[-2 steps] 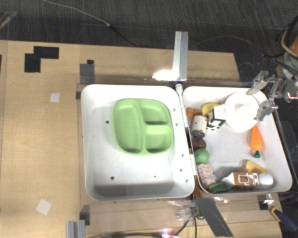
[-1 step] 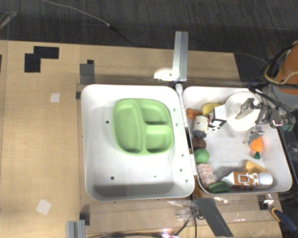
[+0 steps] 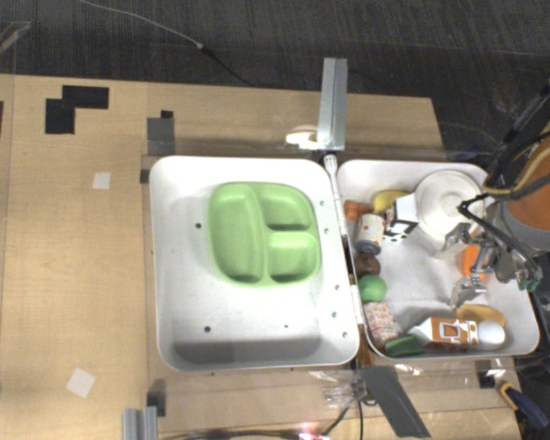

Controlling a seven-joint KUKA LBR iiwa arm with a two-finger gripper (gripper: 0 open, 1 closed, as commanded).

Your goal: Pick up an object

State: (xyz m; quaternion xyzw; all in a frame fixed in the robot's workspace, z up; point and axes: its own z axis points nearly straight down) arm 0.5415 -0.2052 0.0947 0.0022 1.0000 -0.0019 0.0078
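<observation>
We are looking down on a robotics lab workbench. A plywood bench top [image 3: 64, 273] carries two white bins [image 3: 179, 337] fixed side by side, with aluminium brackets [image 3: 334, 104] at the bench's far edge, black tape markers [image 3: 73, 106] near its far left corner, loose cables [image 3: 119, 12], and dark carpet [image 3: 348, 16] beyond.

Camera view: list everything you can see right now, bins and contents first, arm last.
Left bin: 1, white, left half of the bench.
Divided plate: 1, green, three compartments, middle of the left bin.
Right bin: 1, white, beside the left bin.
Bowl: 1, white, back of the right bin.
Banana: 1, yellow, back left of the right bin.
Ball: 1, green, left edge of the right bin.
Bottle: 1, white with orange label, lying along the front of the right bin.
Gripper: 1, low over the right bin's right side, carried by the arm, grey and orange.
</observation>
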